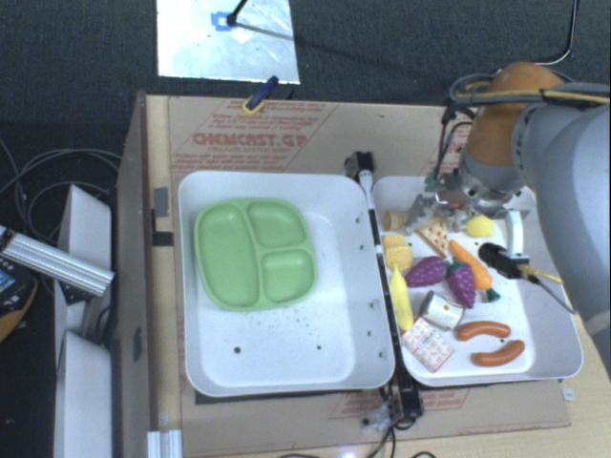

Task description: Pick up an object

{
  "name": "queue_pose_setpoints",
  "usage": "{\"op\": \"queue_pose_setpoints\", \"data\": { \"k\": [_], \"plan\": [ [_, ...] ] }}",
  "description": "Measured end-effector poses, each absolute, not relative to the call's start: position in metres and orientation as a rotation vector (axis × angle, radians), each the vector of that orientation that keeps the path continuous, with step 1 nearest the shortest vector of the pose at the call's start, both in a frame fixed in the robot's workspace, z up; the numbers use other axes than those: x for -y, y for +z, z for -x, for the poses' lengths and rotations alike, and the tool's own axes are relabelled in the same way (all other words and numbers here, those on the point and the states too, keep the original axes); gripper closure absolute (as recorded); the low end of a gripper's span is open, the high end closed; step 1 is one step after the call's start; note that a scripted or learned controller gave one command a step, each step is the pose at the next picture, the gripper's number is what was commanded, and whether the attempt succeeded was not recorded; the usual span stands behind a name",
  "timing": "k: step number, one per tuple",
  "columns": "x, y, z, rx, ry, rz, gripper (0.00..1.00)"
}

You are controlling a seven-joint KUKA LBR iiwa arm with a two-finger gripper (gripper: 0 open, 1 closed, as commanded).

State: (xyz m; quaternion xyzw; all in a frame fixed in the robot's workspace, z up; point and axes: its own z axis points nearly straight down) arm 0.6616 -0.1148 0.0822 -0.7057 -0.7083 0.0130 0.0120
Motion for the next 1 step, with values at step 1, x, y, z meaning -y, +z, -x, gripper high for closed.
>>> {"op": "queue_pose_setpoints", "data": {
  "k": [1],
  "plan": [
    [0.1145,0.0925,-0.6626,2.213,0.036,2.201,1.00]
  ]
}}
